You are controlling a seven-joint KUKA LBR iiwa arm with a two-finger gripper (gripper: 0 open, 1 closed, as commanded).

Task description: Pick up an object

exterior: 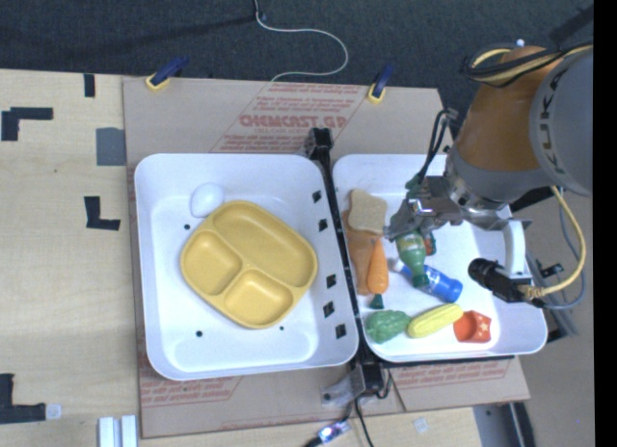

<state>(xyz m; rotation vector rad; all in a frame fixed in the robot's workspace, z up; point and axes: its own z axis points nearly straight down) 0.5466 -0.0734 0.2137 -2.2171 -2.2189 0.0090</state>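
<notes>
Toy food lay crowded in the right bin (pixel 525 344), and that was where I had the arm working; the pieces sat loose and jumbled, as things dropped in for picking practice do, not arranged. A slice of bread (pixel 366 211) rested against the divider wall at the far end; a carrot (pixel 376 269) lay just below it, pointing toward me; a green bottle (pixel 412 254) and a blue cylinder (pixel 442 284) lay touching near the middle; along the near edge sat a green leafy piece (pixel 386 325), a corn cob (pixel 434 320) and a red piece (pixel 472 327).

I judged the left bin (pixel 154 243) to be out of play; it held a yellow divided plate (pixel 249 264), tilted diagonally, and a small white egg-like object (pixel 205 199) near its far corner.

I had the arm reaching in from the right, its orange band (pixel 496 127) bent over the far right corner of the bin and the wrist turned downward; the gripper (pixel 416 226) hung low over the middle of the clutter, right above the green bottle and close beside the bread. I could not tell whether the jaws were apart or closed, nor whether anything sat between them; metal and toys overlapped too much from this slant. My guess was that the bottle was the target, and that its neighbours were near enough to get nudged.
</notes>
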